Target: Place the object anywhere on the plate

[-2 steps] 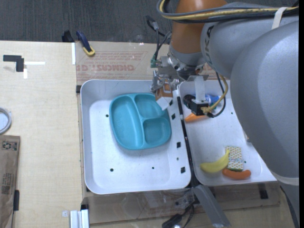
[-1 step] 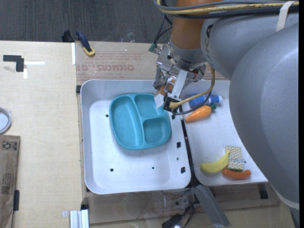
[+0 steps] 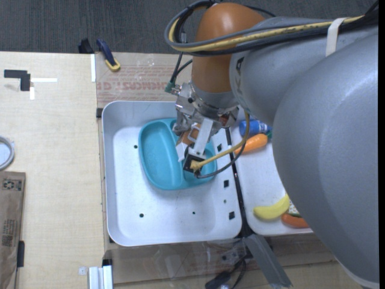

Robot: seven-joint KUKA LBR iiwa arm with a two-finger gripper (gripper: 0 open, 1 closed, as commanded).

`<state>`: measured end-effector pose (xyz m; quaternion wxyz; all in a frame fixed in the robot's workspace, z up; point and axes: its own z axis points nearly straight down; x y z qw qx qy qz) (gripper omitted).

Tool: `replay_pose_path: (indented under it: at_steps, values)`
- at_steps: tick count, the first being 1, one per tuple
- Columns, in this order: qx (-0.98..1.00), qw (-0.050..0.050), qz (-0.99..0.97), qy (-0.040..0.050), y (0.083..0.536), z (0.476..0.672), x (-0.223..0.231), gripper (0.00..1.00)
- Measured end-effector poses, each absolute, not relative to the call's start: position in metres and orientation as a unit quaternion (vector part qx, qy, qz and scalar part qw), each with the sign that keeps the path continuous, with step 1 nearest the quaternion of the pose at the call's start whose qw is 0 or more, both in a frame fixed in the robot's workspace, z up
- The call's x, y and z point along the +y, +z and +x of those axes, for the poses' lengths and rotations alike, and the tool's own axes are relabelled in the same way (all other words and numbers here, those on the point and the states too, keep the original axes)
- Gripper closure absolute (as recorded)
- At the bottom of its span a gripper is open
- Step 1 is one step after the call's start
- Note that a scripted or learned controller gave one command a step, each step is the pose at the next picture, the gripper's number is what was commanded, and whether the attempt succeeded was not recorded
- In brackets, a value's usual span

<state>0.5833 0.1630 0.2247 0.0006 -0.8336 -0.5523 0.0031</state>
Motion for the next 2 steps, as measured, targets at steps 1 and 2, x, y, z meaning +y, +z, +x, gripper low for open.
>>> replay_pose_path:
  at_steps: [1,2]
  values:
    - [-0.496,0.000,-0.868,0.0033,0.1860,0.5832,0.1171,1.00]
    - [-0.496,0.000,-0.868,0.0030,0.1862,0.5833,0.1172,0.00]
